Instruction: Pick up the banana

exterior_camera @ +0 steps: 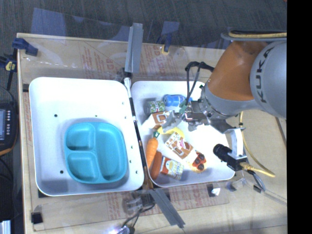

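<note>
A robot gripper, finger position impossible to tell, hangs low over cluttered toy food in the right bin, seemingly seeking the banana.

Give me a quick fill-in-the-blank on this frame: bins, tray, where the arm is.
1. The blue tray lies in the ____ bin.
2. The tray has ____ compartments.
3. The carrot lies along the ____ edge of the right bin.
4. The gripper is over the ____ bin.

Missing words: left; three; left; right
</note>
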`<state>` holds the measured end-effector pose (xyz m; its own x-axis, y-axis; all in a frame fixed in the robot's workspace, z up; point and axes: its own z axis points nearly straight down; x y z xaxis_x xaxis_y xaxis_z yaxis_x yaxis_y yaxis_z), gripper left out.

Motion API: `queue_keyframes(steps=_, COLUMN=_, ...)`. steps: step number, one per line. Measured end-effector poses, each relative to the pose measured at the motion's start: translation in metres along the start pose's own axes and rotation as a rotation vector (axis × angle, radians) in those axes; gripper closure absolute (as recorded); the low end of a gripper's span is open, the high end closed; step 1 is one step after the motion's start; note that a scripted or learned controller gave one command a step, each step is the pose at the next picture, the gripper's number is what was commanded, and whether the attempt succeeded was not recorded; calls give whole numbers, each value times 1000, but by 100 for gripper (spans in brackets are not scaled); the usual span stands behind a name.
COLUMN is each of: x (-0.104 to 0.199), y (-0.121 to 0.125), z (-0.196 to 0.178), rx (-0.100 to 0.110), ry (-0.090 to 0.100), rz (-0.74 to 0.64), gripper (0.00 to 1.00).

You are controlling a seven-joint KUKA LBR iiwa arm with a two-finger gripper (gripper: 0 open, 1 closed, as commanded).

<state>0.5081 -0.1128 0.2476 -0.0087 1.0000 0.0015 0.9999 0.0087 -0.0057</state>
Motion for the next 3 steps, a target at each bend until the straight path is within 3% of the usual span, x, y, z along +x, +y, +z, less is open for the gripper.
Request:
queue_keyframes(steps=1, x=-51, y=50, z=8, rx=-2, ry=-1, rz=-70, gripper=0)
queue_keyframes(steps=2, x=-91, y=84, z=126, rx=-23, ry=-7, rz=-30, gripper=0)
queue_keyframes(steps=3, x=-95, y=78, z=131, rx=-47, ry=-6, rz=-57, gripper=0)
